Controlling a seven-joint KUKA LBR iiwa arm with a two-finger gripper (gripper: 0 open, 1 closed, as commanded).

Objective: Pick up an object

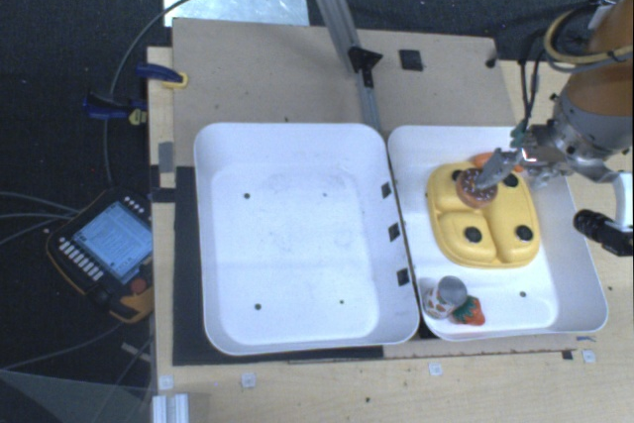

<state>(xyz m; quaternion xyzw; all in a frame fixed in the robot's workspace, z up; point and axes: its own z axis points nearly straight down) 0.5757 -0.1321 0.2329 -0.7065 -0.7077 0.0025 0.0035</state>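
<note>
The bench (297, 64) is a tan board that bears two shallow white bins side by side; the left bin (228, 312) lies toward nine o'clock, and the right bin (575, 307) toward three o'clock, their inner rims touching along a line of small black clips. The grey arm (594, 114) with its orange band reaches in from three o'clock, its wrist above the right bin's upper right part.

Inside the right bin, toward its twelve o'clock half, lies a yellow moulded toy (485, 218), a rounded slab with dark round spots on top; its long axis runs roughly from eleven o'clock to five o'clock, the broader end toward five. The gripper (487, 179) comes down at a slant from the two o'clock side onto the toy's upper left part, its tip against a dark reddish ring (475, 191) that sits on the yellow surface; whether the fingers are spread or pressed together cannot be told, for they merge into one grey shape at this angle, and nothing is seen between them.

At the bin's seven o'clock corner, well apart from the yellow toy, rests a small grey and orange object (456, 299), touching the bin's near wall.
</note>
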